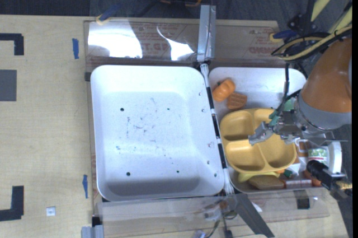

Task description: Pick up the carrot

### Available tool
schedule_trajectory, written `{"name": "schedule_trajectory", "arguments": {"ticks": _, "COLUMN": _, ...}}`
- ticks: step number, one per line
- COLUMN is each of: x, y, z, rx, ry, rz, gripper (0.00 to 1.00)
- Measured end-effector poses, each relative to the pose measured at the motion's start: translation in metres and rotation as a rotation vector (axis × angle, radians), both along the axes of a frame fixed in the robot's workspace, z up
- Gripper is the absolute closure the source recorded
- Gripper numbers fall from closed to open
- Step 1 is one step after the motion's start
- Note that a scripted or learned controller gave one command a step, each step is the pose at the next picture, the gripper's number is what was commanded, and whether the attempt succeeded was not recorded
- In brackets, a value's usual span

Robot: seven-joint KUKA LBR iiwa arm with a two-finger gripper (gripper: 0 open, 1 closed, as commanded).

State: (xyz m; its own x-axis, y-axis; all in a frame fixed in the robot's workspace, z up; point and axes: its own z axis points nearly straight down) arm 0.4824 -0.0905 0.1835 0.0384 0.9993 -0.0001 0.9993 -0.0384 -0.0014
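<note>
A short orange piece that looks like the carrot [224,88] lies at the far left of the right bin [257,75], close to the divider. A darker orange-brown chunk [237,100] sits just beside it. My gripper [263,133] hangs over two yellow bowl-like pieces [244,122] in the middle of that bin, to the right of and nearer than the carrot, apart from it. The grey arm with its orange band [331,83] covers the bin's right side.
The left bin [151,125] is a plain white tray. Small items [291,174] lie along the right bin's near edge, and a brown flat piece [265,181] is tucked under the yellow pieces. A metal divider [206,35] and cables stand at the back.
</note>
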Motion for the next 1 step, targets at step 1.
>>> {"name": "schedule_trajectory", "arguments": {"ticks": 1, "x": 0.0400, "y": -0.0033, "z": -0.0715, "rx": -0.003, "ry": -0.030, "rz": 0.107, "gripper": 0.00}}
